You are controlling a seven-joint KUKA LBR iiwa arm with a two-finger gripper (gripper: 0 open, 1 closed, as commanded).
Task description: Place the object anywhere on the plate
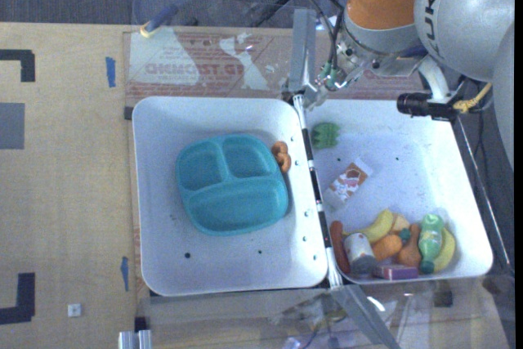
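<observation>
bench holds two white bins; teal plate (233, 184) in left bin (163, 257), small orange object (282, 156) touching its 2 o'clock rim. gripper (315, 92) at bins' 12 o'clock edge, finger state unclear, nothing seen held.

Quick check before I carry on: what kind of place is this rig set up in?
Likely a robotics lab: two white bins on a taped board, cable-draped arm, toy food beside a teal plate.

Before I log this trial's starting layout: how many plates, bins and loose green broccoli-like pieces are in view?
Teal plate: 1
White bins, left bin and right bin: 2
Green piece: 1
Total: 4
</observation>
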